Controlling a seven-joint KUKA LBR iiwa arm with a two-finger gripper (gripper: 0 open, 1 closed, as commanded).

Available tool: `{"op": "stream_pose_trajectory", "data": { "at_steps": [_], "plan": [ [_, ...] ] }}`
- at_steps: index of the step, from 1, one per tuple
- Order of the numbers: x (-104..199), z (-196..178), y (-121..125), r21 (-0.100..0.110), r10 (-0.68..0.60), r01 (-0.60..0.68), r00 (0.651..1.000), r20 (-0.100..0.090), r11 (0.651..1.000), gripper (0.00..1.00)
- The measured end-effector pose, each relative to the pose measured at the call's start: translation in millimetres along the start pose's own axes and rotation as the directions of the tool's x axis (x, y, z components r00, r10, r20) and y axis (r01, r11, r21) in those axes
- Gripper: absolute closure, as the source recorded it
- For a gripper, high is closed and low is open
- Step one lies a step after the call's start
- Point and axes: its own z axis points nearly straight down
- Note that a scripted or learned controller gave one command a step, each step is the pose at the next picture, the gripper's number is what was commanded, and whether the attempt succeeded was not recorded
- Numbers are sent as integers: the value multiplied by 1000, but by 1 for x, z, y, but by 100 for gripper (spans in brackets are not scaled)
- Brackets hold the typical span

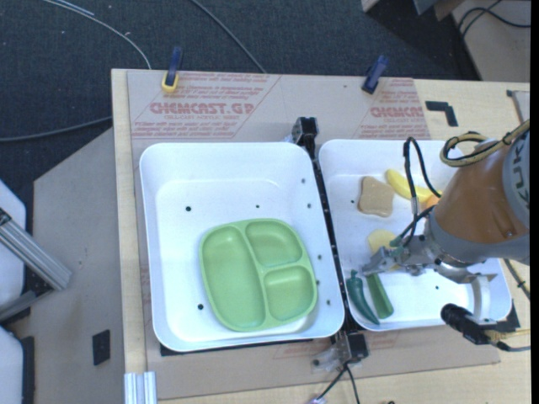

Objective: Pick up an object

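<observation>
Bright even overhead light, soft shadows, white bins (160, 225) slightly overexposed.

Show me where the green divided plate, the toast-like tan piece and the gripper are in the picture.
green divided plate (257, 273): camera view, on the ridge where its compartments meet.
tan toast-shaped piece (375, 197): camera view, middle of its top face.
gripper (370, 268): camera view, at its tip, over the green items.

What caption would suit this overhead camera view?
Gripper lowered over green items in the right bin; green divided plate in the left bin.

The arm (480, 209) hides part of the right bin (337, 192).
</observation>
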Motion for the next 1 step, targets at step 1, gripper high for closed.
{"op": "stream_pose_trajectory", "data": {
  "at_steps": [1],
  "plan": [
    [0, -14, 2, -9, -1, 1, 1000, 2, 1000, 100]
  ]
}}
